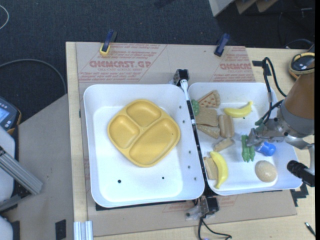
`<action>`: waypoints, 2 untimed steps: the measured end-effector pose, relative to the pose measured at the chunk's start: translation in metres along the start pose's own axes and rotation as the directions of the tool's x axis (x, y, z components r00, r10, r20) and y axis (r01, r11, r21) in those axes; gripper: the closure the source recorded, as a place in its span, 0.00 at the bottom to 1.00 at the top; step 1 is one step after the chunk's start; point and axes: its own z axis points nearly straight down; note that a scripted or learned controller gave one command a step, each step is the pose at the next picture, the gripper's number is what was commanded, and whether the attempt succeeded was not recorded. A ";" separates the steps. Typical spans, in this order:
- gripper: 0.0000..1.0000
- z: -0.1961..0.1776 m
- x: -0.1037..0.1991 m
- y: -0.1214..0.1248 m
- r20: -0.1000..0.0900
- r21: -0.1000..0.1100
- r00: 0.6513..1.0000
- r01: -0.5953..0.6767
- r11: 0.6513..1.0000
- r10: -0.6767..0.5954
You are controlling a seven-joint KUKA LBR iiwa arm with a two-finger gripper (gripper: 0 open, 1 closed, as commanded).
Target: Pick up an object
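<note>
- Currently the gripper [256, 136] hangs low in the right bin [235, 88], just over the green toy [247, 150] and blue piece [268, 148].
- Whether it is apart or together I cannot tell.
- Judged step: descent to grasp; next, closing on one object and lifting.

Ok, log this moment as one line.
arm: over right bin | gripper: low by green toy, blue toy | grasp: unclear | left bin: yellow plate

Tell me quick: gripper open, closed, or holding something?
Gripper: cannot be told; it sits low in the right bin over the green toy and blue toy.
</note>
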 end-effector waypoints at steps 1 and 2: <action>1.00 -0.062 0.003 0.007 0.000 -0.002 1.000 0.002 1.000 -0.002; 1.00 -0.068 0.003 0.008 -0.001 0.002 1.000 0.001 1.000 -0.001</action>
